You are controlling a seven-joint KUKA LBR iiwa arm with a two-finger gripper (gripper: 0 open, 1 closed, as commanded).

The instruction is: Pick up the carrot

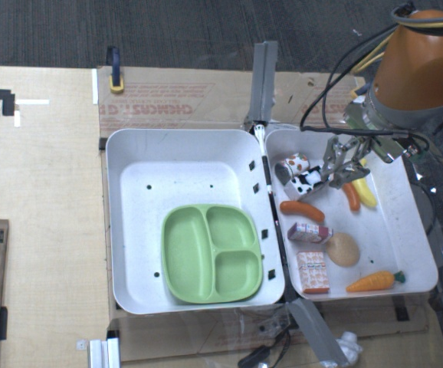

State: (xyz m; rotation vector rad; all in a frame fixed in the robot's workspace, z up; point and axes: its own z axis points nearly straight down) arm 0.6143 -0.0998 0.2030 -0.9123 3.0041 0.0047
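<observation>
The jaws hang in the upper part of the right bin, right of centre in the frame; whether they stand wide or narrow I cannot tell, since metal parts and cables overlap there, and nothing can be seen held between them. Just beside them lie a black-and-white cow toy, a small orange-red piece and a yellow banana. Below those come a red sausage, a pink wrapped packet, a tan round thing and a small box.

The carrot lies flat near the bin's lower right corner, green top pointing right, well apart from the jaws. This looks like the approach step, with no grasp made. The next move calls for travel toward the lower right of the frame, the jaws set across the carrot's narrow width, then a descent clear of the bin wall.
</observation>
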